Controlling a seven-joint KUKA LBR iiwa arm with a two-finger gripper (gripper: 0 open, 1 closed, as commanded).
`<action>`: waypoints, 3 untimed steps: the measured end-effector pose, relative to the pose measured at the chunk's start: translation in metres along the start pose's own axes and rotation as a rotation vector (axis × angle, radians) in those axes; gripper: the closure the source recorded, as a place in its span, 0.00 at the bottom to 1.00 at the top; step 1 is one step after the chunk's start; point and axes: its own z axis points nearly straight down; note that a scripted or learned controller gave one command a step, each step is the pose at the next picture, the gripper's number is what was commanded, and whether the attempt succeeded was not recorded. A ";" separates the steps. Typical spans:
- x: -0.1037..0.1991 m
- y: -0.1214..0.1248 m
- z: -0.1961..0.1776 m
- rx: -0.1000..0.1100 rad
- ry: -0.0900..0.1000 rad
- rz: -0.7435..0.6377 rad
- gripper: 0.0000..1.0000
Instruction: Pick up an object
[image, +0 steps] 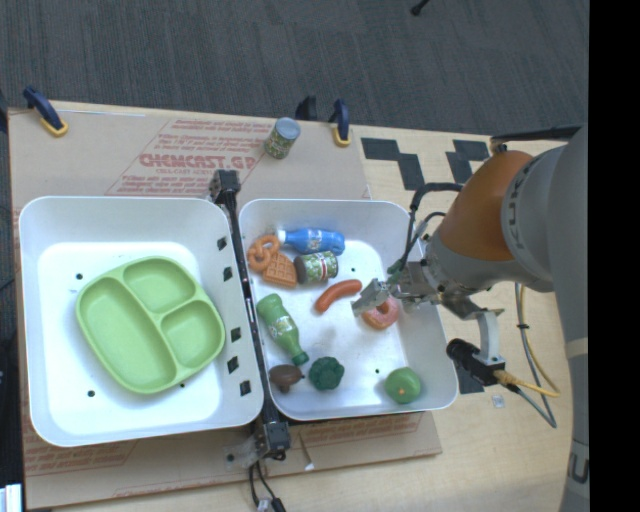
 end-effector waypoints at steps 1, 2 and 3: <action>-0.001 0.049 0.036 -0.003 -0.001 -0.002 0.00; 0.000 0.049 0.025 -0.003 0.000 -0.005 1.00; -0.001 -0.015 -0.091 -0.005 -0.002 0.002 1.00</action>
